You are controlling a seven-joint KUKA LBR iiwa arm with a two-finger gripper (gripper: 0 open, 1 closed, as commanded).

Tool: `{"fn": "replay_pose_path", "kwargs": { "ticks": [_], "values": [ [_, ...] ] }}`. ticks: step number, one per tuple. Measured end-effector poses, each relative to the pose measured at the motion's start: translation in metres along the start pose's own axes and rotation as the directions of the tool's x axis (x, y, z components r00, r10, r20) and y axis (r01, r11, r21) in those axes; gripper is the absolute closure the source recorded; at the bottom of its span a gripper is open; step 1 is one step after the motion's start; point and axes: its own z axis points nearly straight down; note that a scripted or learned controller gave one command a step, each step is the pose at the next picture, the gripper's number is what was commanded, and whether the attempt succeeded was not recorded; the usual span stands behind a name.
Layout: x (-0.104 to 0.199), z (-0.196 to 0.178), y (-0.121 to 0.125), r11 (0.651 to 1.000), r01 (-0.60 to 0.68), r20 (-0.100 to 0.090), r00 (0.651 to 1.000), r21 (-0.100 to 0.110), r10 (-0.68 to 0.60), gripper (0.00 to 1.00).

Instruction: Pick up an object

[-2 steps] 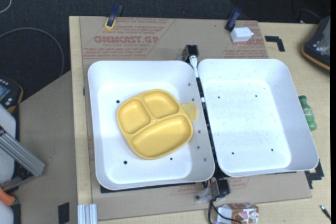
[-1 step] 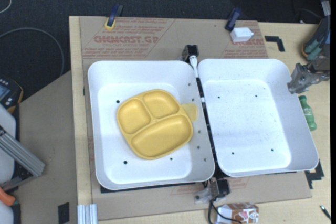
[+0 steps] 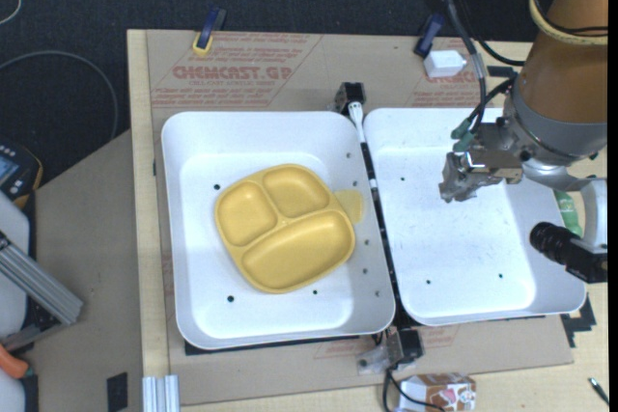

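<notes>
A yellow divided plate [image 3: 283, 227] with three compartments lies in the left bin [image 3: 188, 150], slightly right of the middle. Beside its right rim a small flat yellow piece [image 3: 350, 204] peeks out. My gripper [image 3: 460, 183] hangs over the upper middle of the right bin [image 3: 463, 289], well to the right of the plate, pointing down. A green and white object [image 3: 572, 213] rests at the right bin's right edge, partly hidden by the arm.
A black part [image 3: 568, 251] of the arm's gear overhangs the right bin's right side. Clamps and a white block [image 3: 444, 63] sit on the cardboard behind the bins. A small packet [image 3: 446, 393] lies in front of the bench.
</notes>
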Motion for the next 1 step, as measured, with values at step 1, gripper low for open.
{"fn": "replay_pose_path", "kwargs": {
  "ticks": [1],
  "values": [
    [0.0686,-0.0492,0.0228,1.000,0.001,0.000,1.000,-0.018,-0.001,1.00]
  ]
}}
